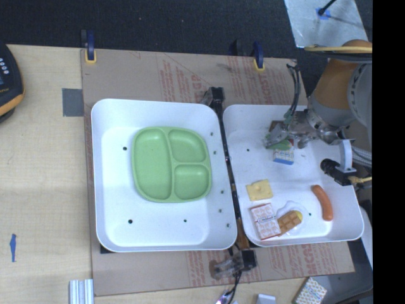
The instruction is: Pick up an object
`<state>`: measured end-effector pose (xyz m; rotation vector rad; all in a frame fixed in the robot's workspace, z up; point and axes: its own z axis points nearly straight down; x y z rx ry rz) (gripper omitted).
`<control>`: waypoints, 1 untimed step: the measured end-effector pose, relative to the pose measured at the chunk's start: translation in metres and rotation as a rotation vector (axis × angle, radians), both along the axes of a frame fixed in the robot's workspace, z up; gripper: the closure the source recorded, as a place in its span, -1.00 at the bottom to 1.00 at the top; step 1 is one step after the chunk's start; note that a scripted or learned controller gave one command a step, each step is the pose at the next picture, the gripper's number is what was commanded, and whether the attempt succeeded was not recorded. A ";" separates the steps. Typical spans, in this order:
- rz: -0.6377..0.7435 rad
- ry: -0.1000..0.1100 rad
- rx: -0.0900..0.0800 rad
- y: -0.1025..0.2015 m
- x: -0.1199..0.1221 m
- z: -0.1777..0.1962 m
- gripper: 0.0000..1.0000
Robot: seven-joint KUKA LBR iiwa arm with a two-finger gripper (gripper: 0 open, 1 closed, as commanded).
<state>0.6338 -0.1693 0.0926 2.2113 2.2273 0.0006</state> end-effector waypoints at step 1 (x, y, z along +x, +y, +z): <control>-0.004 0.001 0.000 -0.043 0.024 0.000 -1.00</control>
